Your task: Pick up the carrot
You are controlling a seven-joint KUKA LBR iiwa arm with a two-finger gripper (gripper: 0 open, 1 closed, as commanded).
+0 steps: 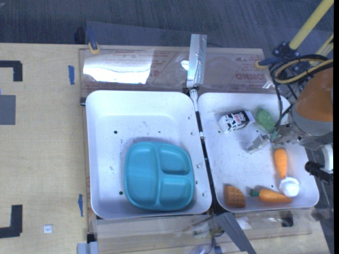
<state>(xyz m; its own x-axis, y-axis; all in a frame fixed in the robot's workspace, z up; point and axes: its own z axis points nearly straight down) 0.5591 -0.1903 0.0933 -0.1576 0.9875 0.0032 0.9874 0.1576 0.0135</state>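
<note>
Two tapered orange carrots (280, 162) (271, 196) in the right bin (238, 147), smooth teal sectioned tray (158, 176) in the left bin (106, 115), metal claw (259, 143) beside the upright carrot, grip unclear.

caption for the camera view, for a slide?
KUKA arm's gripper poised in the right white bin near two orange carrots; teal compartment plate in the left bin.
</note>
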